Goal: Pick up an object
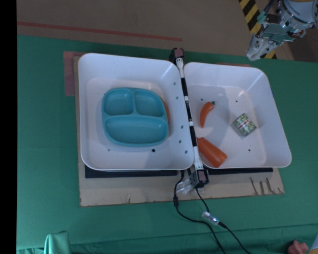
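Note:
The right bin (271,99) holds three things. An orange pepper with a green stem (206,114) lies near its left wall. A thicker orange wedge-shaped piece (211,153) rests at its front left corner. A small green-and-white patterned block (244,124) sits right of centre. My gripper (259,47) hangs at the top right, above and beyond the bin's far right corner, well away from all three objects, with nothing seen in it.
The left bin (87,74) contains a teal divided plate (135,117). A black-and-white divider bar (186,106) runs between the bins. Cables (198,208) trail over the green cloth in front. Yellow-black hazard tape (248,12) marks the floor beside the arm.

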